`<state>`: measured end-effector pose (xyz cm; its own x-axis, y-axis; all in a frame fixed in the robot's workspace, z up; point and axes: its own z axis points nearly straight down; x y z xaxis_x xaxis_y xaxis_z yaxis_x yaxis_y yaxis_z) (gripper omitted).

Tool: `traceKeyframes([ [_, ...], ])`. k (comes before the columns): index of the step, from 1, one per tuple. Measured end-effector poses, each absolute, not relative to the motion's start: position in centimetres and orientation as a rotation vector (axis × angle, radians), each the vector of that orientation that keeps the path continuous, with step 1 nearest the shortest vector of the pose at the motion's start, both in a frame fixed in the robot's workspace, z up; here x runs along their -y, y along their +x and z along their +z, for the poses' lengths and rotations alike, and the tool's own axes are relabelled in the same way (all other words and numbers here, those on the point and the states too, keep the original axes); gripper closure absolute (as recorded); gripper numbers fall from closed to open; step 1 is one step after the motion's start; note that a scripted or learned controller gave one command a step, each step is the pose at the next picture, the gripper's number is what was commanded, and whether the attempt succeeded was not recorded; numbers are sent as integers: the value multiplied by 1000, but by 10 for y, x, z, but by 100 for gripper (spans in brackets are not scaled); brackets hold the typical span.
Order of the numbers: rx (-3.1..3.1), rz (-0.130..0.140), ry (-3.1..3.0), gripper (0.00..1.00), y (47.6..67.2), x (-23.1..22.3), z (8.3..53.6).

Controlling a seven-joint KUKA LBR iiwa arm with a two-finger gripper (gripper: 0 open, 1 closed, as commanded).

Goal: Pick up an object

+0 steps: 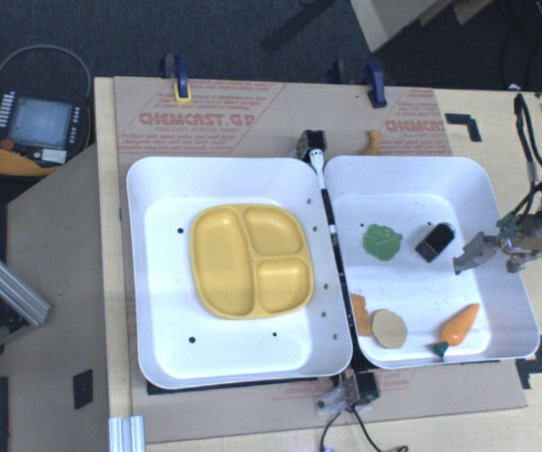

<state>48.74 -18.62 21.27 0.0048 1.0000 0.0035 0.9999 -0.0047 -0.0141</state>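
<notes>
- Approach step: gripper point(475, 252) at right bin's point(497, 191) right edge; fingers appear spread, holding nothing.
- Candidates inside: black block point(434, 242), green piece point(382, 241), carrot point(459, 325).
- Next: centre over one, descend.

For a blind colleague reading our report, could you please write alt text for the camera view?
A robot hand reaches in from the right over the right white bin, which holds a green broccoli-like toy, a black block, a toy carrot and a tan round piece. The left white bin holds a yellow divided plate.
</notes>
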Motion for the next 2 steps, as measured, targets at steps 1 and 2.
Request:
traceKeyframes([
  [1, 2221, 1, -2221, 0, 491, 186, 219],
  [2, 2217, 3, -2219, 0, 491, 193, 174],
])
